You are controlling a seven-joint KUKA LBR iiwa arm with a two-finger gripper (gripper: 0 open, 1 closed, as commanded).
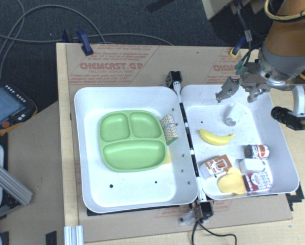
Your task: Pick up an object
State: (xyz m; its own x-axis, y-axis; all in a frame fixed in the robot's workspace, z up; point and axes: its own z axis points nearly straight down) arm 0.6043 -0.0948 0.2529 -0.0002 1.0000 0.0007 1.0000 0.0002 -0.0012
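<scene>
My gripper (pixel 239 94) hangs over the far part of the right bin (pixel 208 102), its two fingers spread apart and nothing between them. A small grey-white object (pixel 230 120) lies just in front of it on the bin floor. A yellow banana (pixel 216 137) rests nearer the bin's middle. Towards the front lie a red can (pixel 257 151), a white block (pixel 252 164), a brown and orange box (pixel 217 166), a yellow lump (pixel 232 182) and a red and white packet (pixel 259 181).
The left bin (pixel 91 177) holds a green divided plate (pixel 133 139), with a small patterned packet (pixel 168 128) by the plate's right edge. A black divider rail (pixel 185 131) runs between the bins. Clamps (pixel 84 42) and cables sit beyond the bench's far edge.
</scene>
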